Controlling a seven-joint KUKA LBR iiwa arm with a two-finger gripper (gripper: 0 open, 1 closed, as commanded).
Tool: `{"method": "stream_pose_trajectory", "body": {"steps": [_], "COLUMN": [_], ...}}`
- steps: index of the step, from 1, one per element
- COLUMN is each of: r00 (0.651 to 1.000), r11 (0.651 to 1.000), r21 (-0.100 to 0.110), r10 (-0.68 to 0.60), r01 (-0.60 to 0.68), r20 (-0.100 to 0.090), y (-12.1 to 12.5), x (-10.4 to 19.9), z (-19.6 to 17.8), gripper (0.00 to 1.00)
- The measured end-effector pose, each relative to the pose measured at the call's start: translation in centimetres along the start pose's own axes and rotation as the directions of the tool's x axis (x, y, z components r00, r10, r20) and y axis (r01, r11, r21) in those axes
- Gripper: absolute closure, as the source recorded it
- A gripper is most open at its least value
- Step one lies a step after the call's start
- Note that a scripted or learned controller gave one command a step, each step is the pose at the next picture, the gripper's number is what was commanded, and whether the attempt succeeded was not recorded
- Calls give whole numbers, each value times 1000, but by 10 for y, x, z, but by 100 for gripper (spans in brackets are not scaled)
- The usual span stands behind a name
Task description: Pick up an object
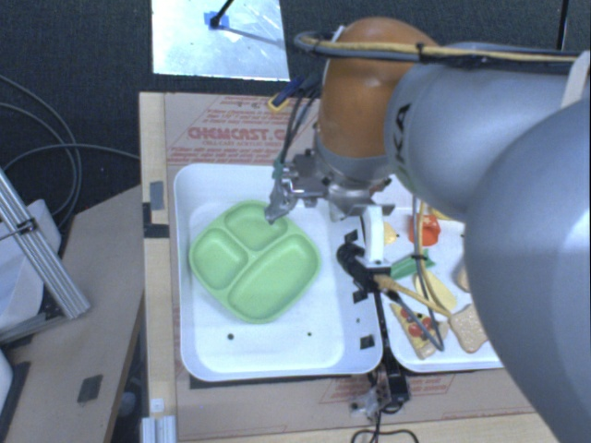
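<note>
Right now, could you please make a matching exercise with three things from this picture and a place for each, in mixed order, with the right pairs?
Things:
1. green divided plate
2. gripper
3. orange-handled tool

Places:
A. in the right bin, among mixed objects
B. lying in the left bin
C. over the plate's upper edge

Pairs: 1-B, 2-C, 3-A

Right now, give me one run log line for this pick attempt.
arm: over left bin | gripper: at green divided plate far rim | grasp: unclear | right bin: assorted items
</note>
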State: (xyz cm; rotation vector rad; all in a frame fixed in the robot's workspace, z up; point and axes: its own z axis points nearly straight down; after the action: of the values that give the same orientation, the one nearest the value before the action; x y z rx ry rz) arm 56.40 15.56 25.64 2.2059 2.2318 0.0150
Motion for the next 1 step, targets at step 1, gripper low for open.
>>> {"method": "stream_pose_trajectory", "body": {"steps": [1], "r00": [1000], "r11": [1000], "r21": [-1], "r10": [-2], "r01": [2], "r20": [-4], "y": [-49], "x": [60], "z": [-108], "gripper": [0]}}
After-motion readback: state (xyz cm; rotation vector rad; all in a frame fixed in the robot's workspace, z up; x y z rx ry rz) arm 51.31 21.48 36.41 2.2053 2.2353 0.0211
